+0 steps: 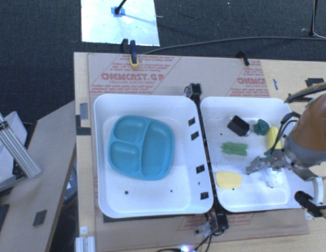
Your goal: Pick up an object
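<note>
The right bin holds several small objects. A black block and a teal lump lie near the far side, with a yellow piece to their right. A green piece lies mid-bin, and a flat yellow piece rests near the front. A small white object sits just below my gripper. The gripper hangs low over the right half of this bin, between the yellow piece and the white object. The arm's orange band is above it at the right edge.
A blue divided plate lies in the left bin. Black clips run along the wall between the two bins. Both bins rest on a board with red lettering. A metal rail stands at the far left.
</note>
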You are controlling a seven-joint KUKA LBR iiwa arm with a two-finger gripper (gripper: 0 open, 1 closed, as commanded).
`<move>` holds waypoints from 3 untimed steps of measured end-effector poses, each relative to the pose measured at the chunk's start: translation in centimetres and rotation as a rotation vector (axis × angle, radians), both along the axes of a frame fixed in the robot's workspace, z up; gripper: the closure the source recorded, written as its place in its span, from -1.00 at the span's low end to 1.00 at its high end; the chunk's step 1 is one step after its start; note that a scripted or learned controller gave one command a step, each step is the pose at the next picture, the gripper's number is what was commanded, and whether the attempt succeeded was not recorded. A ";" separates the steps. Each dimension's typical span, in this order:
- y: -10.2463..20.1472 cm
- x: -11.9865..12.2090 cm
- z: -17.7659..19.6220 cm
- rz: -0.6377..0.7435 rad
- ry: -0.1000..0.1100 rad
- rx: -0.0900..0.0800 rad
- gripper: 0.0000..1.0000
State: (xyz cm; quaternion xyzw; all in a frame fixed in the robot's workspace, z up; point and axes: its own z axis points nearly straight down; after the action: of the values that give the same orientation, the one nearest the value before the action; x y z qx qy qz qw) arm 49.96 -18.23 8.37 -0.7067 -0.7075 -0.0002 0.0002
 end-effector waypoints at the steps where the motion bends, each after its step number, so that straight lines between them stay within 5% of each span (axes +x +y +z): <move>1: 0.0 0.1 1.2 0.000 -0.004 -0.001 1.00; 3: -0.5 0.4 10.3 0.003 -0.006 -0.003 1.00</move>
State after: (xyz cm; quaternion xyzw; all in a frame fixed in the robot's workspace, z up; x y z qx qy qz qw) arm 50.33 -18.71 18.64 -0.7057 -0.7085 -0.0012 -0.0028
